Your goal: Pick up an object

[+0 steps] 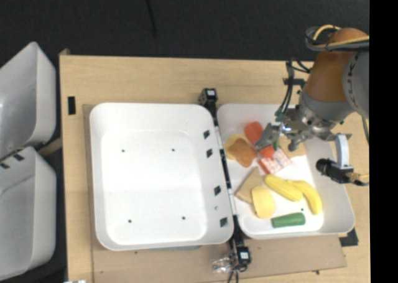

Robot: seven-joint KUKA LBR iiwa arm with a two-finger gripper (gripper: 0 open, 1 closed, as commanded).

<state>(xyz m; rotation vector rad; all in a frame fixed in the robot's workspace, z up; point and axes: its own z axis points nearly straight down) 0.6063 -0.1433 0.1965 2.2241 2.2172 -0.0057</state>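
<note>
Looking down at a slant on a wooden bench (143, 79), the camera view shows two shallow white bins side by side. The left bin (155, 176) has bare white floor. The right bin (333, 210) holds a cluster of toy foods. From the right, the grey arm (329, 83) with its orange band reaches over the right bin's upper part, and its gripper (272, 140) hangs low among the items there. Whether its two fingers are spread or closed cannot be made out, and nothing is clearly seen between them.

Just beside the gripper lie a round red-orange piece (253, 130), a tan bread-like piece (240, 150) and a red-and-white packet (274, 162). Below them a yellow banana (293, 190) lies with its long axis running from upper left to lower right, curving down at the right end. A pale yellow chunk (262, 203) sits near the banana's left end. Nearest the front rim, a green cucumber-like piece (288, 219) lies almost level, left to right.
</note>
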